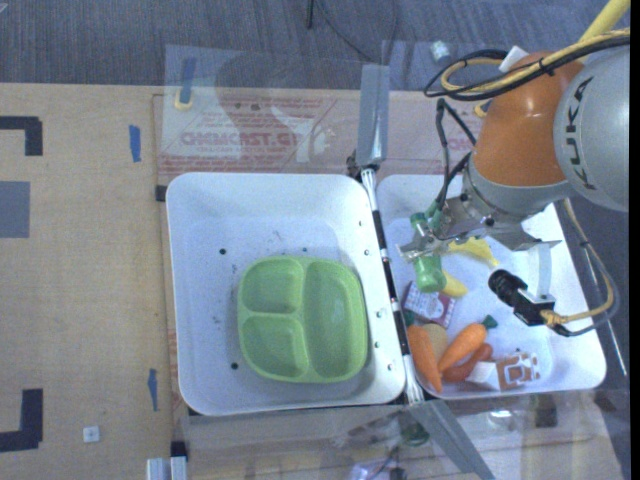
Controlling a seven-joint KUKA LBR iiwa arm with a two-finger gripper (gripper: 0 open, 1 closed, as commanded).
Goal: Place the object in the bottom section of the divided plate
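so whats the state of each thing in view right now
divided plate: upright in the left bin, sections bare
gripper: low over the right bin, by a green item
carrots: lying in the right bin
yellow item: lying in the right bin

Pale green divided plate: moulded plastic, smooth, soft sheen. Left shallow white bin and right shallow white bin: smooth plastic, semi-matt, a few dark specks on the left floor. Bench top: light wood-look board, matt, faint grain. Clear sheet behind the bins: glossy, reflective film or acrylic. Grey metal bar between the bins: dull, brushed look. Arm's orange band: glossy painted shell; grey arm casing satin. Orange toy carrots: smooth plastic, slight shine. Gripper: bare metal parts, mildly reflective. Floor at top: dark, rough carpet-like texture.
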